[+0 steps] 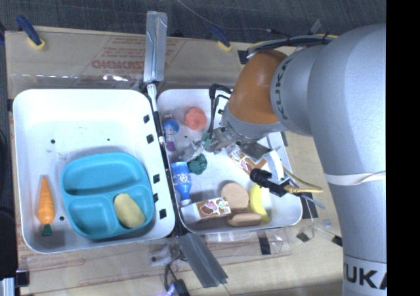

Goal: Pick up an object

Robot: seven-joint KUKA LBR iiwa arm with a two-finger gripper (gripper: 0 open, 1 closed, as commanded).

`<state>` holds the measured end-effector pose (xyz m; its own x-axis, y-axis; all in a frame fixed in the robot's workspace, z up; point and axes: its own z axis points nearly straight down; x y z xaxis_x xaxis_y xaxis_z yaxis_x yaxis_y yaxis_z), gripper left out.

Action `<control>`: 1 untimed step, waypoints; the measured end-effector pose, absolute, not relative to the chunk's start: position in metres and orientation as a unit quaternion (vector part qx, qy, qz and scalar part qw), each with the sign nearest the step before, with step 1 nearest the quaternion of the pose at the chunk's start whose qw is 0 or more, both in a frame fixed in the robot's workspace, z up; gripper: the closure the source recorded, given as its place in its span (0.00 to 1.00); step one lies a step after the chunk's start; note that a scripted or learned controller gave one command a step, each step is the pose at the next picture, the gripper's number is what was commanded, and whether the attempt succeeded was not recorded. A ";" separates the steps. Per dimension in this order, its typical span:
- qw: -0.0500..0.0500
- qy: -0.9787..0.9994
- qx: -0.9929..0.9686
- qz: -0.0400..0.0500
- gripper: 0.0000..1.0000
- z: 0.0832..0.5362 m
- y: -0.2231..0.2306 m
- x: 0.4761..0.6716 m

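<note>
While my arm (341, 111) spans the right bin (197, 99), my claw (211, 138) hangs over its left half; I cannot tell its state. The green object (197, 164) lies just nearer, slightly left.

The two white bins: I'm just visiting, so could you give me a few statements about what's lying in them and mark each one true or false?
1. A blue tray lies in the left bin. True.
2. The yellow potato sits in the right bin. False: it rests in a compartment of the blue tray.
3. The carrot lies on the left bin's floor, left of the tray. True.
4. The carrot lies inside the tray. False: it is outside it.
5. The robot arm reaches over the right bin. True.
6. The orange ball lies in the left bin. False: it is in the right bin, near its far edge.
</note>
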<state>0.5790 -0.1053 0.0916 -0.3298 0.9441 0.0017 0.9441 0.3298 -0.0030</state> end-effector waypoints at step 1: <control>-0.003 -0.800 -0.601 -0.002 0.00 0.197 -0.087 0.555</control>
<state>0.5551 -0.0873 0.1966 -0.2785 0.9604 -0.0027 0.9604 0.2785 0.0076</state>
